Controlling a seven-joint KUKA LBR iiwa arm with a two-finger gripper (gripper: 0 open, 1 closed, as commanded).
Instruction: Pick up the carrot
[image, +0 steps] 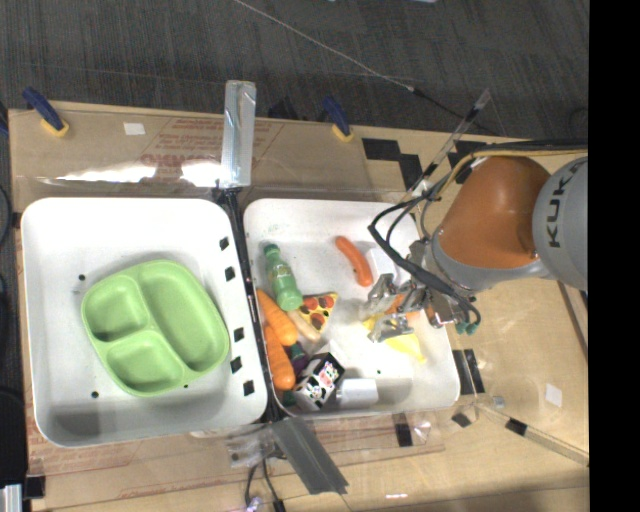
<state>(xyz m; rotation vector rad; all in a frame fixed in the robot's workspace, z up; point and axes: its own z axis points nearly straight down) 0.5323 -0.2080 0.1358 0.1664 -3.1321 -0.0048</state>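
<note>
The carrot (277, 338) is orange and long. It lies along the left wall of the right bin (300, 212), pointing toward the front. My gripper (389, 308) hangs low over the right half of the same bin, well to the right of the carrot and apart from it. Its two metal fingers (381, 290) stand open, with no object held between them. A yellow piece (405, 346) lies just below and in front of the gripper.
Around the carrot lie a green bottle (282, 277), a pizza slice toy (318, 312) and a black-and-white item (320, 380) beside a silver can (358, 392). A red sausage (354, 260) lies further back. The left bin (40, 300) holds a green divided plate (153, 325).
</note>
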